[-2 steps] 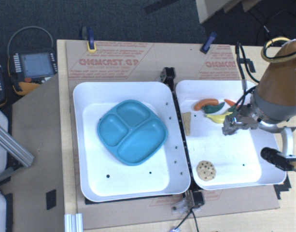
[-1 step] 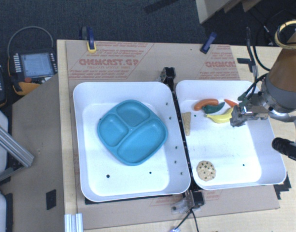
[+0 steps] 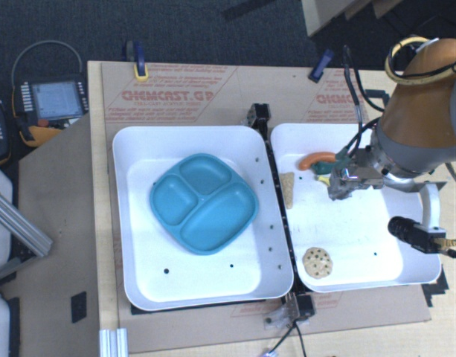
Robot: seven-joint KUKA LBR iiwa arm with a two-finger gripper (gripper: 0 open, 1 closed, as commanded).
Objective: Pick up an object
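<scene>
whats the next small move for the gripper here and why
Probably a short move toward the carrot and then down. The gripper sits in the right bin just beside the carrot, with nothing visibly between its fingers. The cookie lies farther off near the bin's front edge, so the carrot looks like the closer pick.

Plate [image 3: 204, 213] in left bin [image 3: 131, 199]; cookie [image 3: 317, 262] in right bin [image 3: 369, 270]

A blue divided plate [image 3: 204, 202] lies flat in the left bin [image 3: 131, 266]. In the right bin [image 3: 376, 270], a round speckled cookie [image 3: 317, 262] rests near the front edge and an orange carrot [image 3: 316, 160] lies near the back.
</scene>
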